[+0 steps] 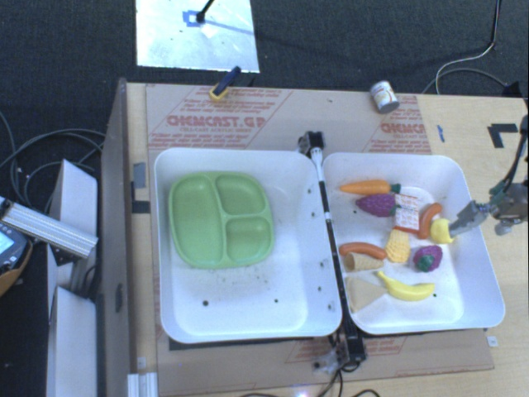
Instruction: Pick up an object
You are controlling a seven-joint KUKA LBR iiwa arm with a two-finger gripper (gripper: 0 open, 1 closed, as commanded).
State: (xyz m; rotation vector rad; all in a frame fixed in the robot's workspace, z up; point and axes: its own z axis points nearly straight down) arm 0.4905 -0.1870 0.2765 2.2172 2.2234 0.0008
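Fig. legend. Small yellow piece (440,231) lies in the right bin (483,292), near that bin's right wall, touching or just beside an orange-red sausage (429,218). Gripper (464,218) enters from the right w/ its tip at the yellow piece; whether the jaws are spread or pinching cannot be told at this res., and no object is seen clearly between them.

Other items, all relative to the yellow piece: red-white carton (407,213), purple fruit (376,205) and carrot (364,187) to its left and up; corn cob (398,246) left-below; strawberry (426,259) just below; banana (405,287) further below. Left bin (289,304) holds a green divided tray (221,219), well apart.

Step judged: approach/descent onto a target, grasp not confirmed. Next move calls for closing on the yellow piece w/o catching the sausage, then a straight lift clear of the bin wall.
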